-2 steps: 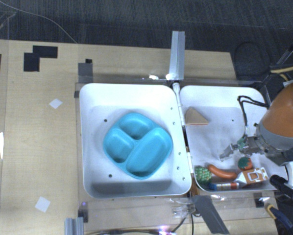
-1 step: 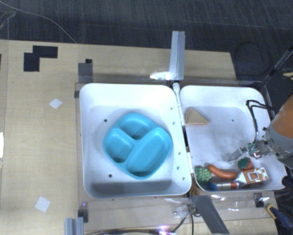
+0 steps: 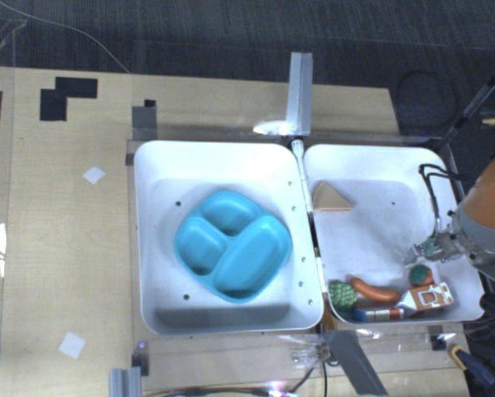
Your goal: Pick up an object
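In the right bin (image 3: 372, 213), several small objects crowd the near corner. They are a green bumpy toy (image 3: 342, 294), an orange-brown sausage (image 3: 375, 289), a red and blue marker (image 3: 378, 313), a small printed carton (image 3: 432, 297) and a small orange and green piece (image 3: 420, 274). A tan wedge (image 3: 331, 197) lies apart near the bin's far left side. My gripper (image 3: 430, 250) reaches in from the right and hovers just above the orange and green piece. Nothing shows between its tips.
The left bin (image 3: 160, 246) holds a blue divided plate (image 3: 233, 244). A metal post (image 3: 300, 93) stands behind the wall where the two bins meet. Black cables (image 3: 436, 190) loop over the right bin's far right side, beside the arm's orange band (image 3: 489, 195).
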